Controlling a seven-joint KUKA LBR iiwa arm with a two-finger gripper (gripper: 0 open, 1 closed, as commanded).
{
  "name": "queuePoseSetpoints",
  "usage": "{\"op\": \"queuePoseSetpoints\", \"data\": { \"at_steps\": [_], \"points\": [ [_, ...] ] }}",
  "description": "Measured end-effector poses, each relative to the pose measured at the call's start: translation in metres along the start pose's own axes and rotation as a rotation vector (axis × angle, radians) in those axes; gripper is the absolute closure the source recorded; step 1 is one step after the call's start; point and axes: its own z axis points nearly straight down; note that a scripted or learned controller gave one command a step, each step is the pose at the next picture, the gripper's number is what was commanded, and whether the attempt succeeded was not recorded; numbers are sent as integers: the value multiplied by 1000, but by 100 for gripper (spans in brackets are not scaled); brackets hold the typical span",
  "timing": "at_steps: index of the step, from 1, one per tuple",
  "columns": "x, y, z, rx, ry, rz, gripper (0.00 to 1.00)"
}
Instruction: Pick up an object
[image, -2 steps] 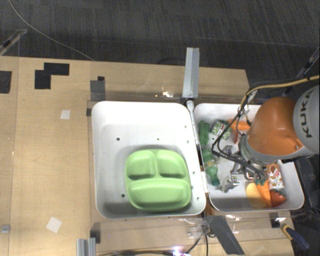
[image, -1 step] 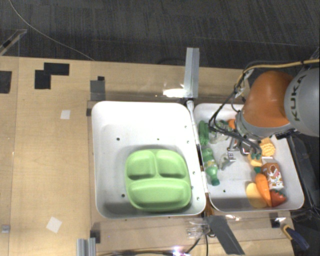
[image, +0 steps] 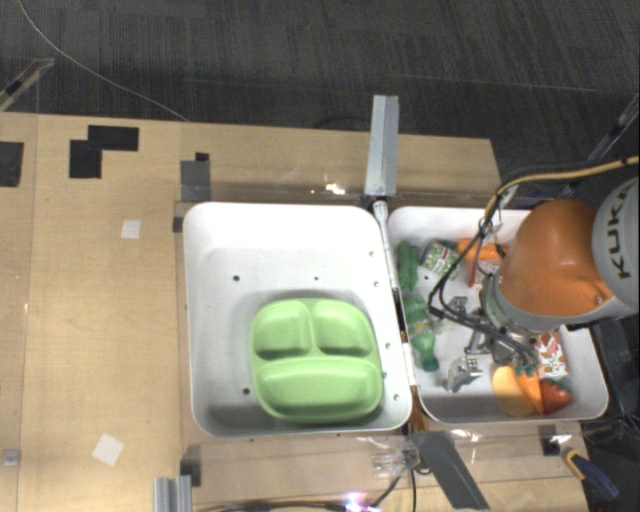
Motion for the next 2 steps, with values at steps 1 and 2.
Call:
{"op": "queuePoseSetpoints", "data": {
  "at_steps": [1,2],
  "points": [
    [-19,-9,1,-2,2,-93,0],
    [-77,-4,3,0,1,-106,0]
  ]
}}
